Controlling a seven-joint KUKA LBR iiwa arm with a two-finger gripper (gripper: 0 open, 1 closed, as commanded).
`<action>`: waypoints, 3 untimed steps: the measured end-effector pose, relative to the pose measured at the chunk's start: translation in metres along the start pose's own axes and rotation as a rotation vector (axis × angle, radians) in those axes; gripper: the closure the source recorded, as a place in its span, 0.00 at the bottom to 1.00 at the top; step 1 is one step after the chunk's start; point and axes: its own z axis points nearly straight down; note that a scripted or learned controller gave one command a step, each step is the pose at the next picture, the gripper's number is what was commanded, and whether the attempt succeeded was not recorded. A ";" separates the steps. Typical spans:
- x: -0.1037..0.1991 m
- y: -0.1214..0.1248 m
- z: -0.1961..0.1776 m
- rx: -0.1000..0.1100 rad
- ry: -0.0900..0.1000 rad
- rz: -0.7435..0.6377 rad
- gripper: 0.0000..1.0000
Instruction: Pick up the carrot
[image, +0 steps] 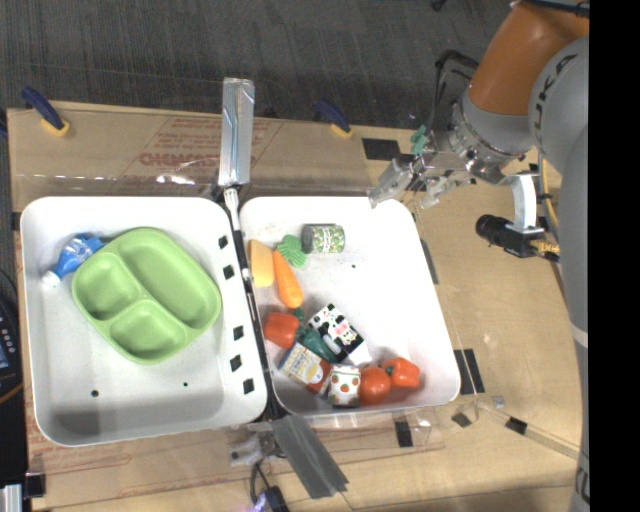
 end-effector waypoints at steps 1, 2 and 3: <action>0.039 -0.035 0.098 0.001 0.001 -0.201 0.00; 0.085 -0.066 0.198 -0.001 0.000 -0.183 0.00; 0.085 -0.066 0.189 0.001 0.000 -0.186 1.00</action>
